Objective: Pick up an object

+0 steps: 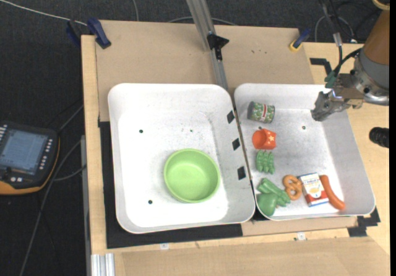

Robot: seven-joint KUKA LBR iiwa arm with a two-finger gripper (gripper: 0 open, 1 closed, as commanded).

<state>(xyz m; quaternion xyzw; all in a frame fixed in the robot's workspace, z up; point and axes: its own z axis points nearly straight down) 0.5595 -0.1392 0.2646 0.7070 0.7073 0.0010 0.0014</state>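
Though label's unreadable, green-banded can [261, 111] lies near gripper [323, 109], R bin [346, 138].

Right bin [346, 145] right half open; toys crowd left wall [247, 145] and front.

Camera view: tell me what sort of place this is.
Probably a robotics lab bench: a robot arm reaches over two white bins holding toy food, with a teach pendant on the dark carpet.
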